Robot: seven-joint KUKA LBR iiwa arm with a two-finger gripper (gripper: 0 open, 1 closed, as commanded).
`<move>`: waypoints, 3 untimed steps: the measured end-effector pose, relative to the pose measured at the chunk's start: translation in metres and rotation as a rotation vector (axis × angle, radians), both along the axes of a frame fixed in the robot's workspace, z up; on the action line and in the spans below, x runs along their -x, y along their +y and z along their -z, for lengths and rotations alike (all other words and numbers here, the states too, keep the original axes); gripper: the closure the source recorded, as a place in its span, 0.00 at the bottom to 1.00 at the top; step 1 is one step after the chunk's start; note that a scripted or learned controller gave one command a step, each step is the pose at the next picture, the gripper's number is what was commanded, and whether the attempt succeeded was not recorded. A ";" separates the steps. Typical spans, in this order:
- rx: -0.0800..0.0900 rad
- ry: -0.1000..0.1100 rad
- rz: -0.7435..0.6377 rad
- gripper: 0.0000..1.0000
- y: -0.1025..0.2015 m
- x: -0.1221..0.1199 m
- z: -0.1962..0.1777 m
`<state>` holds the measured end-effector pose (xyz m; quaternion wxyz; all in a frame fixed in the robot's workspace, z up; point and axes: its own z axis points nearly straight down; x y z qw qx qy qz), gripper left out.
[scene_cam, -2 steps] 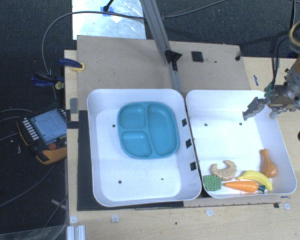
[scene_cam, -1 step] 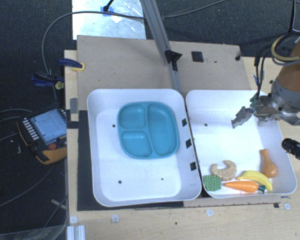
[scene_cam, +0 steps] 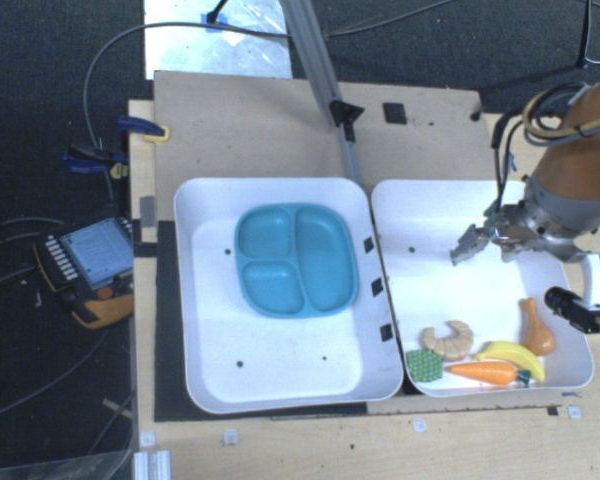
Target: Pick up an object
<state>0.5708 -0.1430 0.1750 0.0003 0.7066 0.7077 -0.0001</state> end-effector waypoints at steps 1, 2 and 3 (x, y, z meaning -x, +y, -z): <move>-0.001 0.002 0.001 0.00 -0.006 0.008 0.055; 0.001 -0.004 -0.001 1.00 -0.006 0.006 0.041; 0.001 -0.008 -0.003 1.00 -0.009 0.006 -0.023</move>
